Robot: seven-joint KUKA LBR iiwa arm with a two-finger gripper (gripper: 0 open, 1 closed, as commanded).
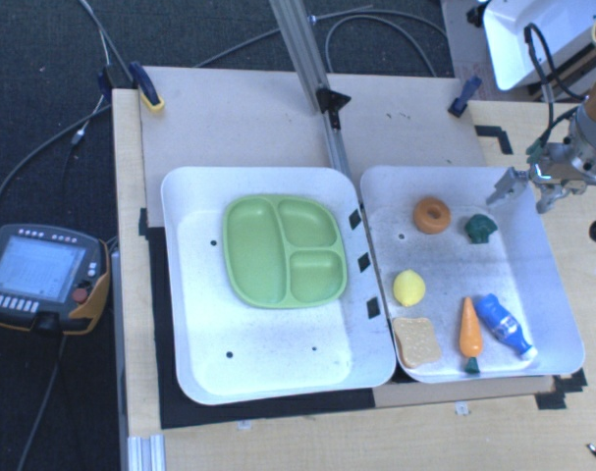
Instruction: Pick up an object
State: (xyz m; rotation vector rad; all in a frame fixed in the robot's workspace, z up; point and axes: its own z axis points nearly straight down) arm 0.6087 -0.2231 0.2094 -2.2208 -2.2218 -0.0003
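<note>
The jaws (526,190) are seen spread apart, nothing between them, over the right bin's (563,307) far edge. A green broccoli piece (480,228) lies just below-left of them, a doughnut (432,215) further left.

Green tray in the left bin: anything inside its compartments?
All three compartments of the green tray look bare. The tray lies flat in the left bin; whatever sits beneath it is covered and cannot be seen.
</note>
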